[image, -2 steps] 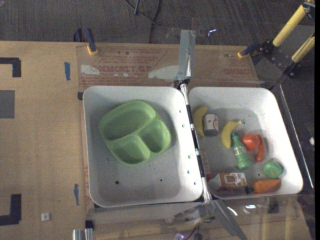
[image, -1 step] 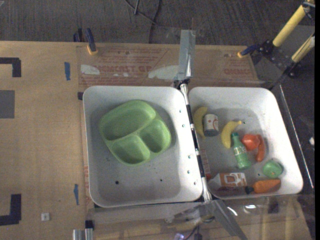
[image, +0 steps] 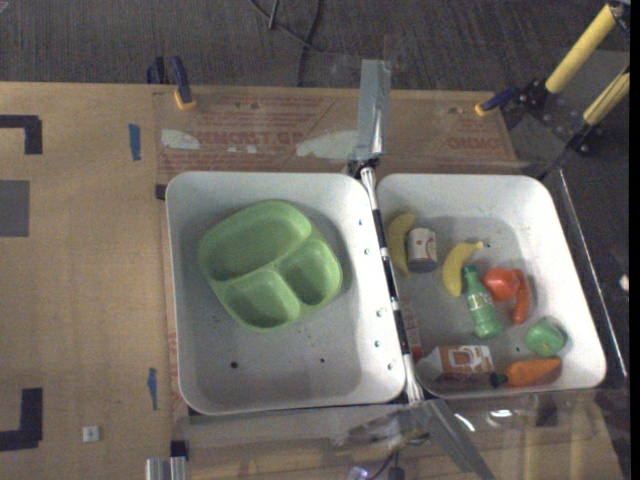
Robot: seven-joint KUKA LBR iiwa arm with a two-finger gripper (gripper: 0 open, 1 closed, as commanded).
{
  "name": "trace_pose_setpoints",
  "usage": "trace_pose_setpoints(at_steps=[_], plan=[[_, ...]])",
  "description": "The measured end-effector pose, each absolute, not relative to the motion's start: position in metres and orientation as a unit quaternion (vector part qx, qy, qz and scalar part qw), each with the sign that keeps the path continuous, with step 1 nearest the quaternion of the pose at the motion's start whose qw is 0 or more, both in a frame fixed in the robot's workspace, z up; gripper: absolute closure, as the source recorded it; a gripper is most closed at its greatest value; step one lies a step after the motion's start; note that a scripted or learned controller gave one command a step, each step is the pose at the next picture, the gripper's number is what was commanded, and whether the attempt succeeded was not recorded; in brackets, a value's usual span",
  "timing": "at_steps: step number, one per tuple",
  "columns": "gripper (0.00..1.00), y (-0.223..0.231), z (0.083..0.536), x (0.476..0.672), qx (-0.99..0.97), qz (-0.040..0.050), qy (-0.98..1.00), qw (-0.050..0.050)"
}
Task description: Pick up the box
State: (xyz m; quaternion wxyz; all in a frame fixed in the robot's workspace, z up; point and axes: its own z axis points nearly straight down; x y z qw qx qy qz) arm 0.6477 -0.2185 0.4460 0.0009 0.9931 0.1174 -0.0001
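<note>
We're looking down on a tan wooden surface (image: pixel 80 298) with black corner marks and strips of blue tape, dark floor beyond it with a loose cable. Red print runs across the board above the bins, too faint to read.

The left bin (image: pixel 190 368) carries a green divided plate (image: pixel 270 264).

The right bin (image: pixel 560 238) is the busy one: the box (image: pixel 461 360), orange and white with a label too small to read, lies flat near the front edge, just beside an orange carrot (image: pixel 533 371). Behind it, a green bottle (image: pixel 481 306), two bananas (image: pixel 459 266), a small can (image: pixel 422 248), a green round piece (image: pixel 545 338).

As for the pincer, apart or together, I cannot tell. Yellow poles (image: pixel 585 38) stand at top right.
</note>
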Motion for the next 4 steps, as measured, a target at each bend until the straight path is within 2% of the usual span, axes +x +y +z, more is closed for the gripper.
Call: trace_pose_setpoints(at_steps=[1,3,4], plan=[[1.0,-0.221,0.435,0.637,0.976,-0.0017,0.219,-0.001],[1.0,-0.217,0.457,0.639,0.975,-0.0009,0.223,0.001],[1.0,-0.206,0.435,0.611,0.941,-0.0011,0.338,-0.001]])
